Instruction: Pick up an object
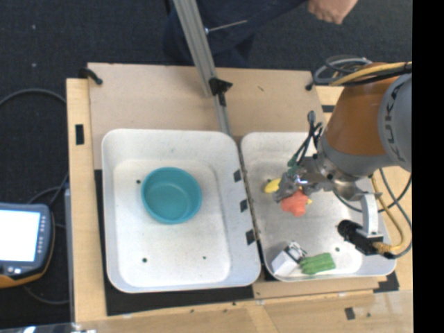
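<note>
In the right bin (263, 151) my gripper (289, 188) reaches in from the right, low over a red-orange object (296, 204) that lies just below it. A small yellow object (272, 185) sits right at its left side. A green object (317, 263) and a small white-and-grey block (286, 259) lie at the bin's near edge. A teal bowl (171, 195) rests in the left bin (125, 255).
A slanted aluminium pole (201, 50) rises from behind the bins. A person's hand (335, 2) is at the top right. A black fitting with yellow cable (361, 238) sits at the right bin's right side. A handheld screen (21, 245) lies off the bench at left.
</note>
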`<action>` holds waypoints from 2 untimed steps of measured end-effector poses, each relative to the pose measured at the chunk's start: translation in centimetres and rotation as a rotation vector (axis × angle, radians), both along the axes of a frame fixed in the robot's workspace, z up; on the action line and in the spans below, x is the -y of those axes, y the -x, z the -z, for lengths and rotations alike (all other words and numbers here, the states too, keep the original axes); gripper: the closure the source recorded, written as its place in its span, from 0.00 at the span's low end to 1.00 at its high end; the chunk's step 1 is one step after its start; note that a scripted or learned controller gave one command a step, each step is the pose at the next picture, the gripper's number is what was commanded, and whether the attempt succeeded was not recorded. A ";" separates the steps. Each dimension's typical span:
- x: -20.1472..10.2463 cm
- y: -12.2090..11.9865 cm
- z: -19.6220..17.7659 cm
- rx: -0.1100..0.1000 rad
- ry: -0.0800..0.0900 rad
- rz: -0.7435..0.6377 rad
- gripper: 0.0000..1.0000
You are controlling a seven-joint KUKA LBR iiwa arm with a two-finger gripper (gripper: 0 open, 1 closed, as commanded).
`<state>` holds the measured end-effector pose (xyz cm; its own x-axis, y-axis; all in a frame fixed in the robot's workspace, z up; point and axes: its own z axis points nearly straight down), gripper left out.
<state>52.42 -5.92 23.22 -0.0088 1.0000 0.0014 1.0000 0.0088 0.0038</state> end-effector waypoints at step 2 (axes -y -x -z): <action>-10.9 -1.8 -1.9 -0.002 -0.001 0.000 1.00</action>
